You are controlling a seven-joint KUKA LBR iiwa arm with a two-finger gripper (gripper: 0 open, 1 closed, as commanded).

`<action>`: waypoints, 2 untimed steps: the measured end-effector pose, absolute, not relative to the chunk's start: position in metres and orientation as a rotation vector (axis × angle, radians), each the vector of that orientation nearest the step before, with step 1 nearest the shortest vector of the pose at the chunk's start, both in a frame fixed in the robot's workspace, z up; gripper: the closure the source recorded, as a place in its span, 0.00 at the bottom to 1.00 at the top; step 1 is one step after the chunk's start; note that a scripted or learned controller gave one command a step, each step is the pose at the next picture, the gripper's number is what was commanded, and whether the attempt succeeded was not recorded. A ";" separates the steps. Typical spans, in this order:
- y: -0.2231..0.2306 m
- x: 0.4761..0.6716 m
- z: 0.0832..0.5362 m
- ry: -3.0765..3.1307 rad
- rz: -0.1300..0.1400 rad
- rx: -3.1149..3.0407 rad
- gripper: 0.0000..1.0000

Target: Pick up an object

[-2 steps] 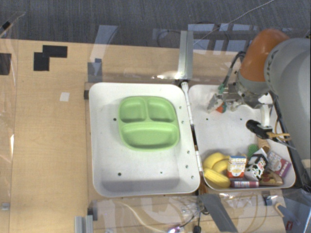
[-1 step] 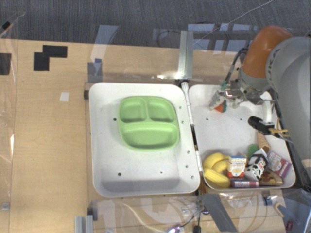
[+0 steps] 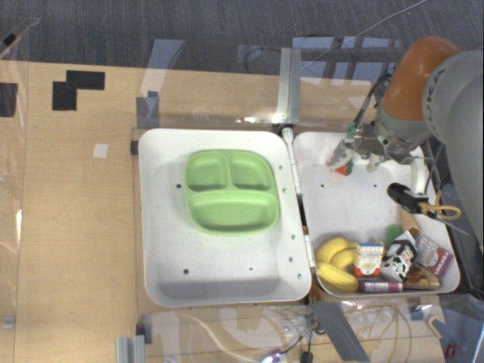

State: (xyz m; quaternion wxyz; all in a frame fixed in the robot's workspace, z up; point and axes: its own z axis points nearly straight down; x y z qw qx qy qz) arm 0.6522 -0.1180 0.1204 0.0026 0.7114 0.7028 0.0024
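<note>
Banana [image 3: 337, 278], long axis roughly left-right

Two bins: left bin [image 3: 159, 271] and right bin [image 3: 318, 146]. One green plate [image 3: 231, 191]. One banana bunch [image 3: 336, 267], one carton [image 3: 369, 259], one cow-patterned toy [image 3: 396, 263], one pink marker [image 3: 380, 286], one small red piece [image 3: 344, 169], one packet [image 3: 432, 254]. The rest are too jumbled to count.

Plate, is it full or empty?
Empty. All three sections of the plate show bare green. The bananas lie in the right bin, not on it.
</note>
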 end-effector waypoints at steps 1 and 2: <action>-0.120 0.656 0.089 2.273 0.009 2.156 0.00; -0.117 0.659 0.103 2.276 0.019 2.146 1.00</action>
